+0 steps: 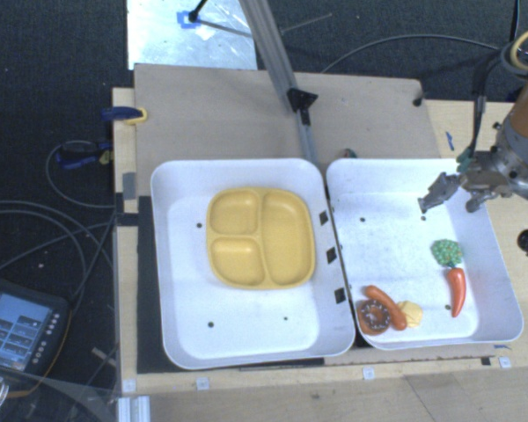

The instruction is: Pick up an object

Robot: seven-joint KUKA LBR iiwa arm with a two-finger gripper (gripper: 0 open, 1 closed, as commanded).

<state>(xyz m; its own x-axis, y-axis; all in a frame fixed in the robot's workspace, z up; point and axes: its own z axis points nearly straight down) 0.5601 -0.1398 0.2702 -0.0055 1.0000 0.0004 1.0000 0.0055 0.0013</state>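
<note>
Green broccoli (445, 252) below open pincer (453, 193)

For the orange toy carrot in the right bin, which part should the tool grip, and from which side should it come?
Probably the thick upper half of the orange toy carrot, approached from above. It lies flat, long axis running up and down the view, so the fingers should close across its narrow width. The green toy broccoli sits near its top.

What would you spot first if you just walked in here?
Probably the yellow tray, sitting alone in the left bin. Then the toy food in the right bin's near end: broccoli, carrot, sausage and donut. The gripper hovers over that bin's far right side.
</note>
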